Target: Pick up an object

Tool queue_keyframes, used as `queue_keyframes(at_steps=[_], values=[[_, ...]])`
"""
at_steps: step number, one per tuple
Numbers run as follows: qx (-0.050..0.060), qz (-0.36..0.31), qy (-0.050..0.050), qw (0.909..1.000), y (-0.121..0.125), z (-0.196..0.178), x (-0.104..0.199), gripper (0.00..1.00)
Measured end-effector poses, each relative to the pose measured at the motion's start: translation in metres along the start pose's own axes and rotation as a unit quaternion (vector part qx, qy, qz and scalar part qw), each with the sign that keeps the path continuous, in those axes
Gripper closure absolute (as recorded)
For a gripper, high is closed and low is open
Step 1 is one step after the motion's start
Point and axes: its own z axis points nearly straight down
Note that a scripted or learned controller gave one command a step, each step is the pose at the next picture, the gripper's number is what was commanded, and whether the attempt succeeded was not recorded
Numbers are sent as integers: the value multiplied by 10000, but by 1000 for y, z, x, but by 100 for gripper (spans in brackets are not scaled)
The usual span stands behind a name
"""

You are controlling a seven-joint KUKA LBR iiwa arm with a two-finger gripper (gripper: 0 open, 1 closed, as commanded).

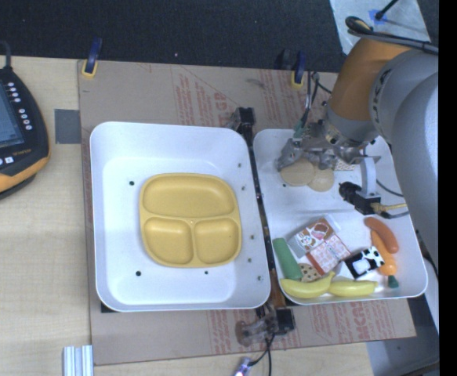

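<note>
The gripper hangs over a tan rounded object at the far end of the right bin; jaws' state I cannot tell. It looks light, smooth (possibly slippery); grip across its middle.

Colours showing across the two white bins

A yellow tray is sitting in the left bin; a yellow banana, orange sausage and green piece are lying in the right bin.

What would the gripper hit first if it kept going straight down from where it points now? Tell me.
Most likely the pale beige object lying right under the gripper at the far end of the right bin. Depth is hard to judge from above, so they may already touch.
</note>
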Motion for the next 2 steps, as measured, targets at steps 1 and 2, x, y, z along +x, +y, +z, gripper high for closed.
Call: queue_keyframes(at_steps=[1,2], values=[[-3,2,16,10000,0,1,-3,0],[-1,-4,14,10000,0,1,-2,0]])
